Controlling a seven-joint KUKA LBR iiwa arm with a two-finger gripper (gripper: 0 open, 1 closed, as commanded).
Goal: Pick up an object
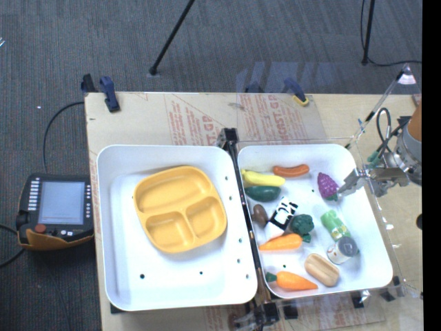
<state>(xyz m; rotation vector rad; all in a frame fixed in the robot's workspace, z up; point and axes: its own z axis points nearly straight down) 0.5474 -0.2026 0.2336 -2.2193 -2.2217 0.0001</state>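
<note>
In the camera view, two white bins are seen side by side on the bench. The left bin (117, 281) carries a yellow divided tray (180, 207), set slightly askew. The right bin (375, 267) holds the toy foods: a yellow banana (262, 178) and a sausage (291, 170) near the far wall, a dark green vegetable (262, 192) just below the banana, a purple grape bunch (327, 185) toward the right wall, a brown piece (260, 215) by the left wall, a black-and-white item (282, 212) in the middle, broccoli (301, 224) beside it, and a green bottle (334, 224) to its right. Nearer the front, one carrot (281, 242) and a second carrot (297, 281) are laid, with a bread roll (322, 269) and a small can (342, 251) near them.

The gripper (344, 187) is reached in over the right rim, its tip just beside the grape bunch. Whether it is spread or pressed together cannot be told. Nothing is seen pinched in it.

A handheld control pendant (58, 209) is laid on the floor to the left of the bench.
</note>
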